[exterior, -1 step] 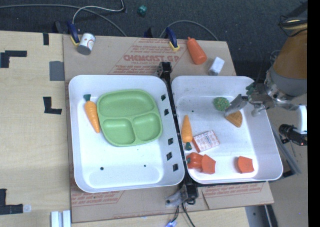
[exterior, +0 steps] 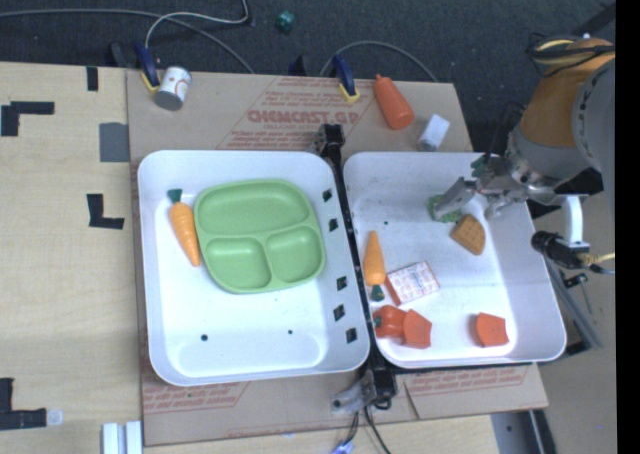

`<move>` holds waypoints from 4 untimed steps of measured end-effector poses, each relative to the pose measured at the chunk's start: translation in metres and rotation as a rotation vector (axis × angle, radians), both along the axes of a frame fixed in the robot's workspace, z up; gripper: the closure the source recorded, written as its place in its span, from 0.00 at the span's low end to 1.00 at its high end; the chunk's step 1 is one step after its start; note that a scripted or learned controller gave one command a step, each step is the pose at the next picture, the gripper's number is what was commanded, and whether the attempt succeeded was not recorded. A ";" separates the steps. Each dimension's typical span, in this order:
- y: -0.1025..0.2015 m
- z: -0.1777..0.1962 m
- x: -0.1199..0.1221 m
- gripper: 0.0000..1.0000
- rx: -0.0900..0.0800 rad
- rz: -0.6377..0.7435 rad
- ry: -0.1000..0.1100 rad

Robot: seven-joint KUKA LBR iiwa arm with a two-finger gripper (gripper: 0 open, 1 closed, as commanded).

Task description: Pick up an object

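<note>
A small tan waffle-like piece (exterior: 468, 234) lies in the right bin (exterior: 520, 342), at its far right part. The end effector (exterior: 455, 202) hangs just above and a bit to the left of it, on the far side. I cannot tell if something is pinched in it or how it is set; a green-grey bit shows at its tip. The tan piece looks like the closest thing to grab, I think. The arm (exterior: 560, 117) comes in from the right.

The right bin also has a small carrot (exterior: 373, 259) at its left wall, a white card with red print (exterior: 412, 282), and three red-orange blocks (exterior: 403, 325) along the near side.

The left bin (exterior: 160, 332) holds a green plate with three parts (exterior: 260, 235) and another carrot (exterior: 184, 229) beside it.
</note>
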State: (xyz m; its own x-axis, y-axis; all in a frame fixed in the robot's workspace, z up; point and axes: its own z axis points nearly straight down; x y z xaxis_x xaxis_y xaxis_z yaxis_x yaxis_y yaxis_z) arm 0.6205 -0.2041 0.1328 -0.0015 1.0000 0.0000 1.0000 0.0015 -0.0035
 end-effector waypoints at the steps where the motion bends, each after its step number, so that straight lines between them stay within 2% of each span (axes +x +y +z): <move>1: 0.011 -0.046 0.049 0.00 -0.001 0.001 -0.008; 2: 0.011 -0.035 0.050 1.00 -0.005 0.002 -0.008; 3: 0.082 0.026 0.014 1.00 0.000 0.001 -0.003; 4: 0.174 0.072 0.022 1.00 0.001 0.001 -0.003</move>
